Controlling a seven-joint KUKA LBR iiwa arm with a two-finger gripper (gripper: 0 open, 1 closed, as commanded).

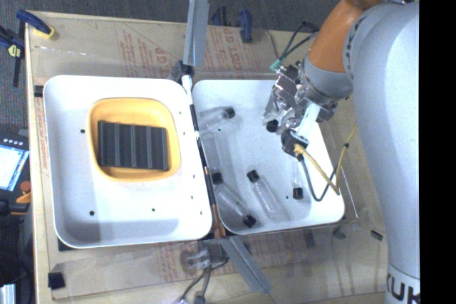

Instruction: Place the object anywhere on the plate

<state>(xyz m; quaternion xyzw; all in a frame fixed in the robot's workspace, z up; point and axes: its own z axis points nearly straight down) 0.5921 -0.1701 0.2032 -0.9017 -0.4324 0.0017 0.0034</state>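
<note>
Wooden surface bearing two white bins; clear black-capped vials loose in right bin, yellow plate left. Light, slippery, fragile: grasp mid-barrel. Tool state indiscernible.

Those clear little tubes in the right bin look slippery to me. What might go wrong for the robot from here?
Three risks, as I judge them:
1. The tubes are clear and lie against white, so the gripper may misjudge where one sits.
2. They are round and could roll or slip away when touched.
3. The yellow plate sits in the left bin, across the raised divider, so a weakly held tube could drop on the way.
</note>
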